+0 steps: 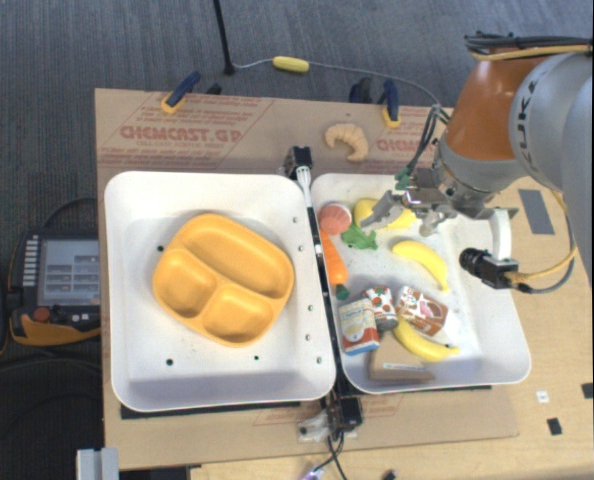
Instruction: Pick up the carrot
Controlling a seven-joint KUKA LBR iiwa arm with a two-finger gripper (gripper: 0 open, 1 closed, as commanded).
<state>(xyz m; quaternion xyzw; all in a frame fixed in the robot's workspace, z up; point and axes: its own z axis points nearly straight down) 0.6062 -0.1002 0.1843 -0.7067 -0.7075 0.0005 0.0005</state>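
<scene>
The carrot [334,265] is a short orange stick lying along the left wall of the right bin [497,368], with a green leafy piece [357,236] just above its upper end. My gripper [405,216] hangs over the bin's upper middle, to the right of and slightly above the carrot, apart from it. Its fingers [380,211] are spread open, and only a yellow fruit [405,222] on the bin floor shows beneath them.
The right bin also holds a red-orange round fruit [335,215], two bananas [422,261] [424,342], two small cartons [357,324] [423,311] and a brown block [397,368]. A yellow divided plate [225,278] lies in the left bin [137,368]. A croissant [349,140] sits on the bench behind.
</scene>
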